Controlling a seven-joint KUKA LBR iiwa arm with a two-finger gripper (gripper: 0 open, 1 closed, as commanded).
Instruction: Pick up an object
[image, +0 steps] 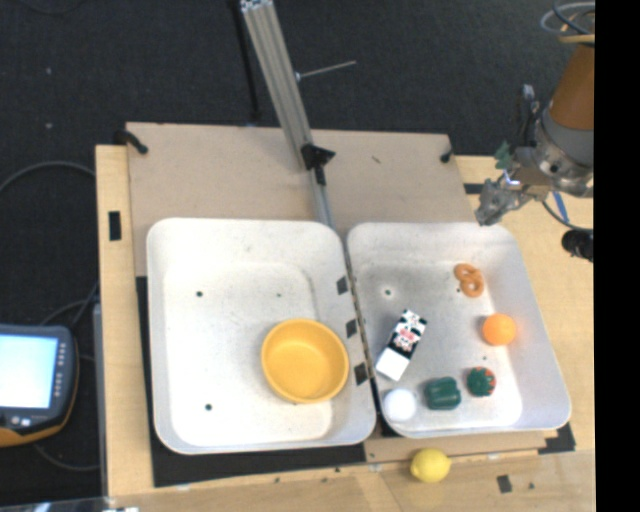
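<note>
Dark floor rings the desk (115, 300); the gripper (490, 208), whose state I cannot tell, hangs at the right bin's (540, 395) rim, pretzel (468, 280) nearest at six o'clock

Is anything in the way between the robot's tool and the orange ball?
Nothing I can see blocks it. The tool hangs above the right bin's far corner, and the orange ball lies in the open. The pretzel-shaped toy sits near that path, a bit aside.
</note>
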